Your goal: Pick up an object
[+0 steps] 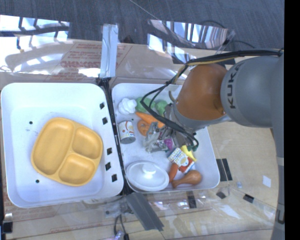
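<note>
While arm (230,91) reaches down, gripper (155,140) sits among right bin (210,164) clutter.

You are looking at a robotics lab bench, not a home: two white bins (12,134) sit side by side on taped-down cardboard (85,59), a grey KUKA arm (250,91) reaches in trailing black cables (210,60), and dark carpet (55,1) lies beyond the bench.

Yellow divided tray (66,151), left bin (15,99)
</note>
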`<state>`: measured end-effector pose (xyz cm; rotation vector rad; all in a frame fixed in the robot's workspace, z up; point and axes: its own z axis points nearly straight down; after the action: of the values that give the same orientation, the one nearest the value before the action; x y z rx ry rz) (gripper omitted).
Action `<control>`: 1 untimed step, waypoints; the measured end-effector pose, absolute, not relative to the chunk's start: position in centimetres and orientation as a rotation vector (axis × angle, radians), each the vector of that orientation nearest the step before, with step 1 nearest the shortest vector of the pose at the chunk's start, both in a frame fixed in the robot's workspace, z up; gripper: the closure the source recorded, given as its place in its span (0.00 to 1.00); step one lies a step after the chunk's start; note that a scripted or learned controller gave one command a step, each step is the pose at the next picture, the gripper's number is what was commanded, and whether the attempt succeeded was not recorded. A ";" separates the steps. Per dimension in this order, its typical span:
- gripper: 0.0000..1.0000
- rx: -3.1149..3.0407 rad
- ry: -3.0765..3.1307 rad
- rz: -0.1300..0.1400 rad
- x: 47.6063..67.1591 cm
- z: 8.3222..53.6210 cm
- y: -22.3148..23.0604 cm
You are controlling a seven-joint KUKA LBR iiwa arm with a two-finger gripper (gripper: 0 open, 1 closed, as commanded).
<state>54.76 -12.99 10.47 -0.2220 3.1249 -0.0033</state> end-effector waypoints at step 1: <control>1.00 -0.143 3.129 -0.001 58.5 19.6 -7.8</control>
<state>58.52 -7.83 19.61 -0.1431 3.1292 -0.0007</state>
